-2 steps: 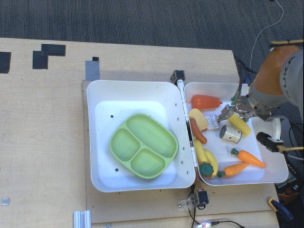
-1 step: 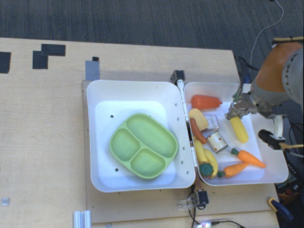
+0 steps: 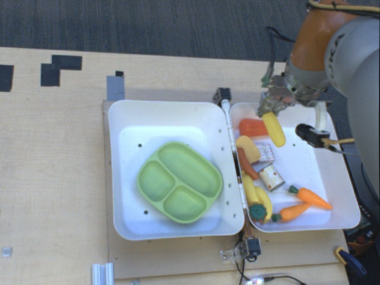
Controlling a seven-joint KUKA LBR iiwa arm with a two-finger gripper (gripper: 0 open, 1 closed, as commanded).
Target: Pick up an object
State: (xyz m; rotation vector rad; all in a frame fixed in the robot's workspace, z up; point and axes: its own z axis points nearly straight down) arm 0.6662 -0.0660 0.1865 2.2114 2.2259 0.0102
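My gripper [image 3: 269, 110] hangs over the far left part of the right bin [image 3: 338, 177]. It is shut on the upper end of a yellow corn cob [image 3: 275, 130], which slants down from the fingers above the bin floor. Just left of the cob lies a red-orange piece [image 3: 252, 126]. Further toward the front lie a pale yellow piece [image 3: 247, 148], a red sausage [image 3: 249, 166], a printed packet [image 3: 265, 154], a small box [image 3: 272, 177], a banana [image 3: 259, 196], a green broccoli [image 3: 256, 211] and two carrots [image 3: 313, 198] [image 3: 293, 212].
The left bin [image 3: 124, 159] holds a green divided plate [image 3: 180, 181]. A ridge between the two bins [image 3: 233, 159] runs from back to front. The grey arm with its orange band [image 3: 320, 34] fills the upper right.
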